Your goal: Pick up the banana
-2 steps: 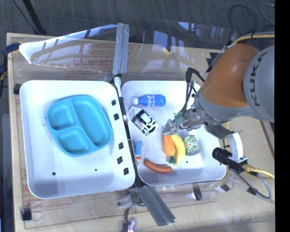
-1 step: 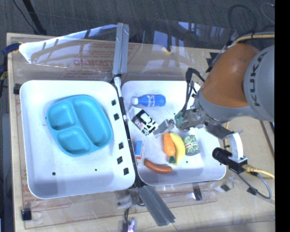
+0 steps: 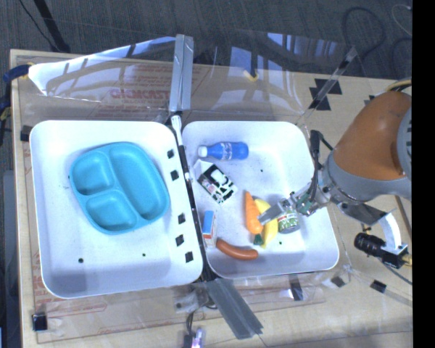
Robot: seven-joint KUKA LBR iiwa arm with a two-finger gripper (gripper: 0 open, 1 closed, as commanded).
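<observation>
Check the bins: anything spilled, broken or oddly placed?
Nothing spilled or broken. The right bin is cluttered: bottle on its side, carrot, sausage and banana crowded beside the gripper. The blue plate sits askew in the left bin.

We see grey arm (image 3: 362,176) reaching in from right, orange band above wrist. Gripper (image 3: 279,212) low, pointing left and down. State of gripper we cannot judge.
</observation>
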